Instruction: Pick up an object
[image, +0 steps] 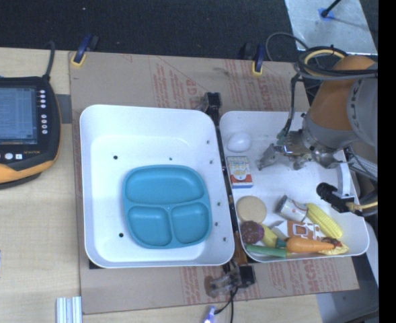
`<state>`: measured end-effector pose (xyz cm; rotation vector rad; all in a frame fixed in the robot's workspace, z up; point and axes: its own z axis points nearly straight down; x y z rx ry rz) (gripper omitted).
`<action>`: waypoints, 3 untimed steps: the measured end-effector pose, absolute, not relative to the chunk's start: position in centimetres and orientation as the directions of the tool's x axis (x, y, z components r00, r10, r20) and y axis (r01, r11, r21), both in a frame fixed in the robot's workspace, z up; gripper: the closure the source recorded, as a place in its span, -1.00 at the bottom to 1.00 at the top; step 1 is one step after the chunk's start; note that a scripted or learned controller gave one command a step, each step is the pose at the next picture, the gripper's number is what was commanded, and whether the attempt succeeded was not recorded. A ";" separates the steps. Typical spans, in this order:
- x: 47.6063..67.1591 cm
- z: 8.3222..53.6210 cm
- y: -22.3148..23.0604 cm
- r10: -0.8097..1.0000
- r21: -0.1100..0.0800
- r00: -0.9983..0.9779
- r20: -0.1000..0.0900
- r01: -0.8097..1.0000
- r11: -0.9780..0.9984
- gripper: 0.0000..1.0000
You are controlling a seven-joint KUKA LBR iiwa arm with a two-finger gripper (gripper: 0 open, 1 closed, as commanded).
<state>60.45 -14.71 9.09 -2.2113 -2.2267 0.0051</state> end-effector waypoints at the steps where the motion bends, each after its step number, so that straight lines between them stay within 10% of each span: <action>1: 51.2 9.1 -16.9 1.000 -0.005 -0.005 0.000 1.000 0.005 -1.00; 2: 47.7 9.2 -21.0 1.000 -0.003 -0.003 0.001 1.000 0.003 -1.00; 3: 50.0 9.2 -15.3 1.000 -0.002 -0.008 0.000 1.000 0.008 -1.00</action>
